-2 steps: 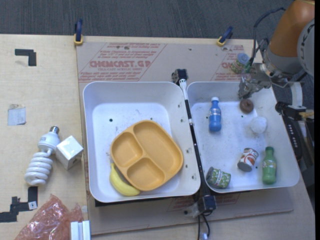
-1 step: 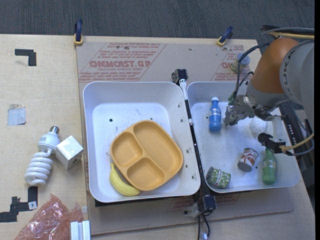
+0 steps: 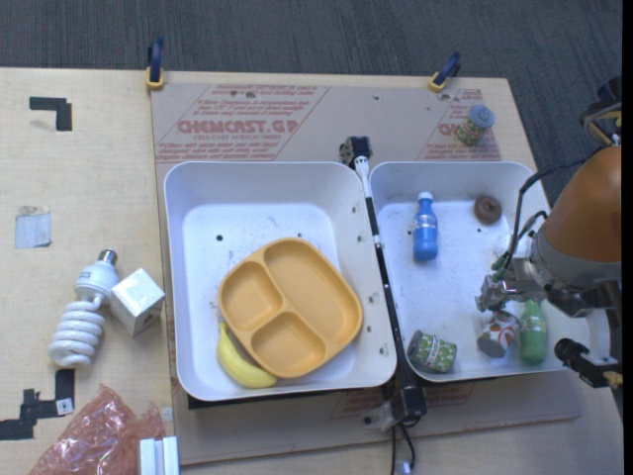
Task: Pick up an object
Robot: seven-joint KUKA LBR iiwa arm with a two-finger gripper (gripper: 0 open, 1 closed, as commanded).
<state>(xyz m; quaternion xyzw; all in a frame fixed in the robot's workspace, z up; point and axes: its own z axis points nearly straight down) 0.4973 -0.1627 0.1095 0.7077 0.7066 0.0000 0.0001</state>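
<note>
A white spiral light bulb [image 3: 79,317] and a small white cube [image 3: 136,301] lie on the bare bench well to the left of the orange divided plate [image 3: 289,307], the cube touching the bulb's base. A crumpled pink plastic bag [image 3: 99,431] sits below them, at the lower left of the plate.

The plate rests in the left bin [image 3: 198,201], toward its near side, with a yellow banana [image 3: 240,362] tucked partly under its lower-left edge.

To the plate's right, across the black strip where the two bins meet, the right bin [image 3: 396,181] holds the loose objects on offer for the pick. A blue bottle [image 3: 424,228] lies up and to the right of the plate. A green-patterned can [image 3: 432,351] lies on its side just right of the plate's near edge. Farther right, a small brown round piece [image 3: 487,208] sits near the far wall. A red-and-white container [image 3: 496,336] and a green bottle [image 3: 532,332] stand side by side, farthest from the plate.

The gripper [image 3: 499,297] hangs directly over the red-and-white container, close above it. Whether it is open or closed cannot be told, and nothing is visibly held. The grey arm [image 3: 584,221] with its orange band reaches in from the right.
</note>
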